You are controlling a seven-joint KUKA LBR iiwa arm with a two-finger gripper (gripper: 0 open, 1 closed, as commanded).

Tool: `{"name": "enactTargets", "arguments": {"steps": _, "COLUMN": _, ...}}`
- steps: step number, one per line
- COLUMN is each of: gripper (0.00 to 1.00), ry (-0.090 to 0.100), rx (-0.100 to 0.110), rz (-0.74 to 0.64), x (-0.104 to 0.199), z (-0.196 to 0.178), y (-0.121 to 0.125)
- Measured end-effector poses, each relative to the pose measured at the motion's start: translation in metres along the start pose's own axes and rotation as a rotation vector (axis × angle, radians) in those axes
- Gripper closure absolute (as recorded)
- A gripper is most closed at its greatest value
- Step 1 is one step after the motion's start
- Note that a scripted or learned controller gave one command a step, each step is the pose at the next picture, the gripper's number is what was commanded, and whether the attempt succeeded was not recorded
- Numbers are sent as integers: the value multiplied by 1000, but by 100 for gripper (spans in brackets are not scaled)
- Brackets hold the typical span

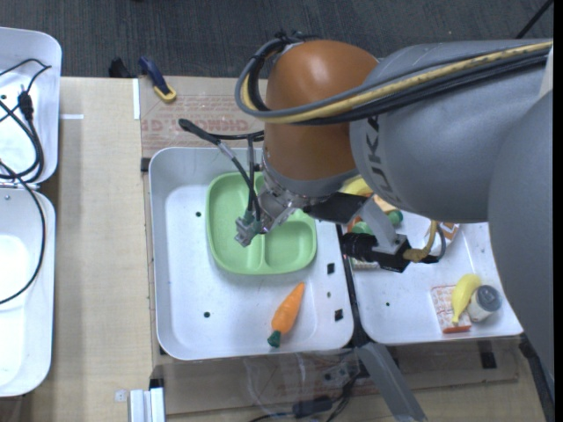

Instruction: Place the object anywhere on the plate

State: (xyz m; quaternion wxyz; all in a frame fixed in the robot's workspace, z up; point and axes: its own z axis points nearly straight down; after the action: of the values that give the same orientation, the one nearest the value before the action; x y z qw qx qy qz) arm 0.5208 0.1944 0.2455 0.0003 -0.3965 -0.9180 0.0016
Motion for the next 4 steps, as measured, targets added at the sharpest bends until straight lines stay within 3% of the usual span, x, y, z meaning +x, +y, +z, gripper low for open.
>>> {"name": "enactTargets", "arguments": {"steps": 1, "gripper": 100, "ry": 1, "rx": 0, "rz": 84, "x": 20, "z": 3, "y": -40}}
{"name": "enactTargets", "arguments": {"steps": 2, "gripper": 100, "ry": 2, "rx": 1, "rz": -86, "x": 8, "z": 84, "y": -52}}
{"name": "enactTargets", "arguments": {"steps": 3, "gripper": 100, "ry": 0, "rx": -2, "rz": -291, "x": 21, "z": -17, "y": -20}}
{"name": "enactTargets", "arguments": {"steps": 4, "gripper": 100, "ry": 1, "rx": -1, "rz": -243, "x": 16, "z": 7, "y": -44}}
